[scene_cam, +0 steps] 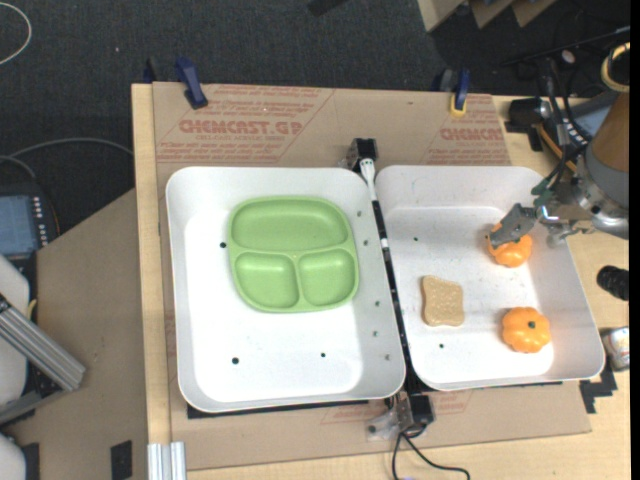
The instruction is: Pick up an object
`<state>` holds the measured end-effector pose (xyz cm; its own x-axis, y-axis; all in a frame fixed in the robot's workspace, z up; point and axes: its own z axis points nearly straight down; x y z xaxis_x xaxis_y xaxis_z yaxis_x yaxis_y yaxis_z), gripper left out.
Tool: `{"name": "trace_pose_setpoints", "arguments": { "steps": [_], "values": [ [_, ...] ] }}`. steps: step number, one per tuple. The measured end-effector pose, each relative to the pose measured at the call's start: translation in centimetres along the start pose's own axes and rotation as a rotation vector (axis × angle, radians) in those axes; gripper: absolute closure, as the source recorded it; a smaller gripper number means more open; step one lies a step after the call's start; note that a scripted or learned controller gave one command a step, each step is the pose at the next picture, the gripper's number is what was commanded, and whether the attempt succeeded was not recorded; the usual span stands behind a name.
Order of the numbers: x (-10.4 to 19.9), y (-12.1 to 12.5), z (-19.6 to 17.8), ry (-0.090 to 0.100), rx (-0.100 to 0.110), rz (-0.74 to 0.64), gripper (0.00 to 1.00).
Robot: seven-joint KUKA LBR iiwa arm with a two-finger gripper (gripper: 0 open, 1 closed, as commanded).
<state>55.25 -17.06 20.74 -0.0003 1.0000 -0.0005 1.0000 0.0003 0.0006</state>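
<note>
Orange fruit directly under gripper, touching fingertips; round, no long axis. Grip on it: cannot tell.

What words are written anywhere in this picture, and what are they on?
"CHEMCAST GP": red print on the brown paper-covered board under the two white bins, at its far left part; the last letters are faint.
"CHEMCAS...": the same red print at the board's far right part, cut off by the right white bin.
Smaller red lines under both prints: too blurred to read.
</note>
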Motion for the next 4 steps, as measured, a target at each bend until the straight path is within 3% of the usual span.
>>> {"name": "trace_pose_setpoints", "arguments": {
  "steps": [1,2,3,4],
  "values": [
    [7.7,-3.5,9.8,0.007,0.013,-0.005,0.0],
    [12.2,-7.4,1.9,0.002,-0.004,-0.004,0.0],
    [15.6,-7.1,-7.4,0.002,-0.011,-0.005,0.0],
    [17.0,-7.3,-7.5,0.0,-0.002,-0.002,0.0]
  ]
}}
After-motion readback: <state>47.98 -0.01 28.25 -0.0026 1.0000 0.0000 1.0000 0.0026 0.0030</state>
